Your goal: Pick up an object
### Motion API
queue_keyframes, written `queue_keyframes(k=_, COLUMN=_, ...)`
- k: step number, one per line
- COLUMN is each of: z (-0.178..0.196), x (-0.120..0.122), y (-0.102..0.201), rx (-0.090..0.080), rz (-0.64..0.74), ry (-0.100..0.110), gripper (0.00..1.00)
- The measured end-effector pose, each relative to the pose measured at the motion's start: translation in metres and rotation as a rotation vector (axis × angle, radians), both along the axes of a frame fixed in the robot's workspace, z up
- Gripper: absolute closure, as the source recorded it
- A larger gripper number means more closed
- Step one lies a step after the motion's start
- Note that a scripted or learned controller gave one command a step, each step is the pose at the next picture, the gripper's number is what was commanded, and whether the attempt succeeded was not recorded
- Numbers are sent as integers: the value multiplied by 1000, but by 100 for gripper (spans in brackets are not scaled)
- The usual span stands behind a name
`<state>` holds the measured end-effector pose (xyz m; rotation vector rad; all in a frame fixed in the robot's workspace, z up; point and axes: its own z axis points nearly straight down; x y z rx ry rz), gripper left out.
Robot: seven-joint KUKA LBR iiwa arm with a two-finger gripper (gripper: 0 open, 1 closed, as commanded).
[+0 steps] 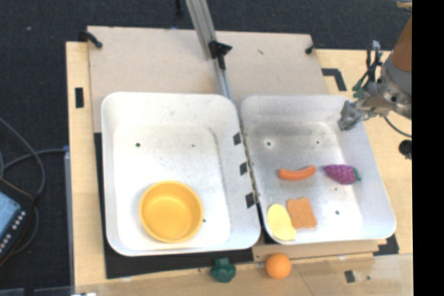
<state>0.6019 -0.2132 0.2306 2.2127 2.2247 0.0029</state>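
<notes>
Gripper (349, 116) above right bin's (368, 218) upper right corner — finger state unclear, nothing seen held, carrot (297, 173), grapes (341, 173), orange slab (302, 213), yellow piece (279, 222) in right bin, yellow bowl (171, 211) in left bin (125, 149)

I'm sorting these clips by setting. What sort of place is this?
Probably a robot lab test bench: two white bins on a wooden board, toy food such as a carrot and grapes, and a gripper over the right bin's edge.

Right bin (361, 149): carrot (297, 173) and purple grapes (341, 173) mid-bin; yellow piece (280, 222) and orange block (302, 213) touching, front-left corner. Left bin (118, 149): yellow bowl (171, 211), upright, near front edge.
</notes>
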Motion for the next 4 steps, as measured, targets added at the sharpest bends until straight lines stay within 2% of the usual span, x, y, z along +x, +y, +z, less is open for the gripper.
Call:
queue_keyframes(k=1, z=10, x=4, y=57, rx=3, rz=2, ry=2, gripper=100)
queue_keyframes(k=2, z=17, x=23, y=112, rx=3, rz=3, ry=1, gripper=100)
queue_keyframes(k=3, z=11, x=25, y=156, rx=2, rz=1, ry=4, gripper=100)
queue_keyframes(k=4, z=22, x=33, y=211, rx=3, rz=2, ry=1, gripper=100)
